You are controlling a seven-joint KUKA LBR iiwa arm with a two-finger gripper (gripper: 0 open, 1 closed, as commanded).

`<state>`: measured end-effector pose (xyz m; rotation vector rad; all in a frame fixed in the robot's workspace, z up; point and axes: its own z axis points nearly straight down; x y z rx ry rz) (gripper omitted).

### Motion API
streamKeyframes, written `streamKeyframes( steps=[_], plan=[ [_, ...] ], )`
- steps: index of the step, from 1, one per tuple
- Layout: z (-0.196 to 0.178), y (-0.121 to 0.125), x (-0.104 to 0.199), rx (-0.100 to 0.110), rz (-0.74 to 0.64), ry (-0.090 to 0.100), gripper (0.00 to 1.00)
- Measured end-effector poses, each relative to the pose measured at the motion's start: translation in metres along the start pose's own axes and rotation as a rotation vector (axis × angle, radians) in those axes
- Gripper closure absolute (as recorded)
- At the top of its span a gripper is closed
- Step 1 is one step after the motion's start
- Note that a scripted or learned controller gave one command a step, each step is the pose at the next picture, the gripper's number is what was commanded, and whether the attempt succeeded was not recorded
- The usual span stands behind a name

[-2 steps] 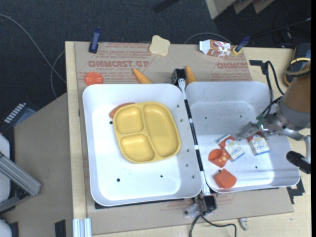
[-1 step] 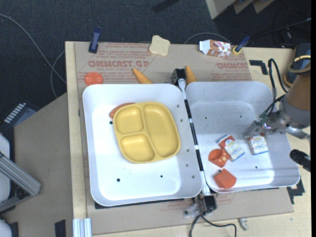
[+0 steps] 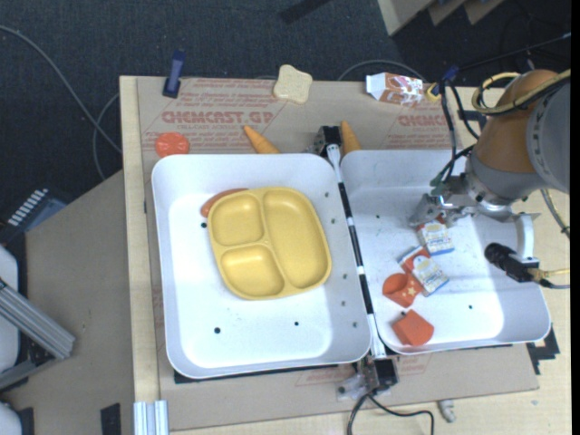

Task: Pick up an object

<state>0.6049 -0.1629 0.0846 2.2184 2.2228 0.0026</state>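
Nearest, at the front of the right bin (image 3: pixel 480 329), lies a red-orange block (image 3: pixel 414 328), with a second red piece (image 3: pixel 397 287) just behind it, touching a small packet with a blue edge (image 3: pixel 430 276). A little farther back sits a white carton with red print (image 3: pixel 437 239), right under my gripper (image 3: pixel 441 205), which hangs low over that bin's middle; I cannot tell how it is set from this slant, and I see nothing in it. I judge the carton the likeliest pick, since it lies closest below me and a bit apart from the cluster. Across the divider, the left bin (image 3: pixel 181 243) holds a yellow three-compartment tray (image 3: pixel 269 240) covering something red at its far-left corner. Farthest, on the cardboard beyond the bins, rest a toy bread slice (image 3: pixel 292 82) and a small printed carton (image 3: pixel 395 87), out of play.
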Motion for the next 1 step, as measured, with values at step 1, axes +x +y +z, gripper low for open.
streamKeyframes(
  steps=[1],
  plan=[
    [-0.1011, -0.0128, 0.1012, -0.002, -0.001, 0.001, 1.00]
  ],
)
